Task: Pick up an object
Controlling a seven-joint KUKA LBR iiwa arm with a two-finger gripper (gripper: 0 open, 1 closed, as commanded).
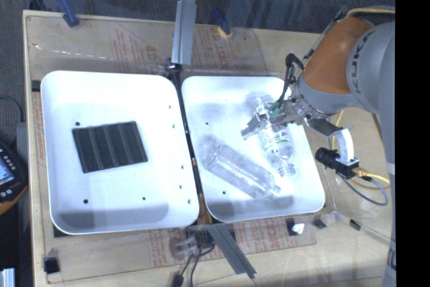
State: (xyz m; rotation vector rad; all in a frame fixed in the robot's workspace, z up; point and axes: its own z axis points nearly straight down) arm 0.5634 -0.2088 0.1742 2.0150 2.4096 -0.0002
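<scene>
The tool [264, 119] is hovering over the right bin [222, 205], above a small labelled bottle [278, 144]; whether it is grasping anything, I cannot tell. A larger clear bottle [238, 171] is lying just beside (at a slant), and a dark ribbed panel [109, 145] is resting in the left bin [60, 212].

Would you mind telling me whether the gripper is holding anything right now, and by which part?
It cannot be told: the gripper sits at the small clear bottle by its top end.

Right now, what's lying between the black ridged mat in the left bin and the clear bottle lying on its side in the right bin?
In the camera view, bare white bin floor and the two bins' adjoining rims separate the black ridged mat from the clear bottle; no object lies between.
</scene>
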